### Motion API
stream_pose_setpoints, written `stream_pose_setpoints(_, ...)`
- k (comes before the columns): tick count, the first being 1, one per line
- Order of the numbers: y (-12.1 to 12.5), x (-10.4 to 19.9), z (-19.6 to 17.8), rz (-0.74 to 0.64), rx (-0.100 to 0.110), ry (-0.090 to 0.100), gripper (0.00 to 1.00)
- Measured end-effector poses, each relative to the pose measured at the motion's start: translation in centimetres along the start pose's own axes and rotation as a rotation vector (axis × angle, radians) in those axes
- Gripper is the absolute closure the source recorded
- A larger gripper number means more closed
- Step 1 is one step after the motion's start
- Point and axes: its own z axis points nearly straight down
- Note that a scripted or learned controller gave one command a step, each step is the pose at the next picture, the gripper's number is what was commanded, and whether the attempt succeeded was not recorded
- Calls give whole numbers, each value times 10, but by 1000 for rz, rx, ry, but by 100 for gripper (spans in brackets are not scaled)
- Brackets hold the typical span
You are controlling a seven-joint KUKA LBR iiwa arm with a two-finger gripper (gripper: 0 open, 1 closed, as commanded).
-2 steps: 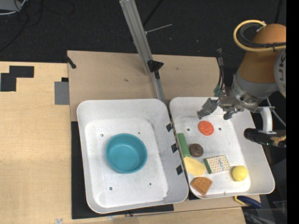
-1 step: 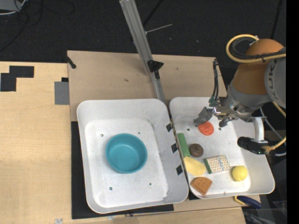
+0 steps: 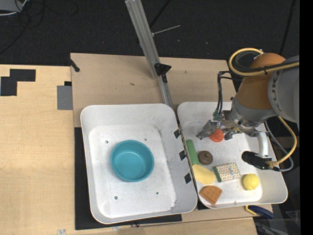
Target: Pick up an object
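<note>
Over the right bin (image 3: 274, 192), the end effector (image 3: 218, 131) is low beside a small red object (image 3: 216, 136); I cannot tell its state. The pick seems at the grasp step; next it needs a firm closing, then a lift

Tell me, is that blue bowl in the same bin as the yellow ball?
No, the blue bowl sits in the left bin, the yellow ball in the right bin.
</note>
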Motion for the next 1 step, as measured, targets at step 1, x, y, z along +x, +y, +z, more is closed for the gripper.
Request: stream_pose_setpoints(1,1,-1,-12,2,-4,-1,100)
